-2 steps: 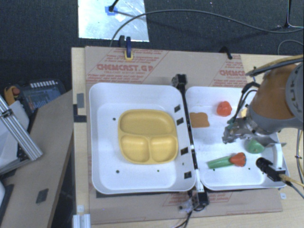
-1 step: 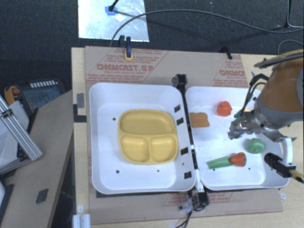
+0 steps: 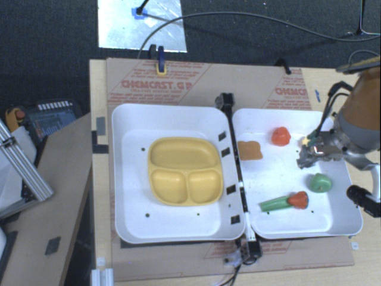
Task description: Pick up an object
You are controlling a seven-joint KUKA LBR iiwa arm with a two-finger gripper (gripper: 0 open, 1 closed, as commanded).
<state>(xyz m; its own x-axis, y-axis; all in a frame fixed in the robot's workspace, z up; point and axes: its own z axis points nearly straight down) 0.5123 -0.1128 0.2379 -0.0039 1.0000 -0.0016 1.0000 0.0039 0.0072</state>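
Claw [image 3: 309, 157] being held low over right bin [image 3: 342, 219], opening can't be told. Green object [image 3: 321, 182] just beside: judged light, rounded, slippery; best gripped across middle.

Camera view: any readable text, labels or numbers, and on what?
"CHEMCAST GP", red print, upper left of the brown paper-covered board under the two white bins.
The same red logo, upper right of that board, near the grey arm: partly cut off, too blurred to read in full.
Dark keypad device at left: markings too small to read.
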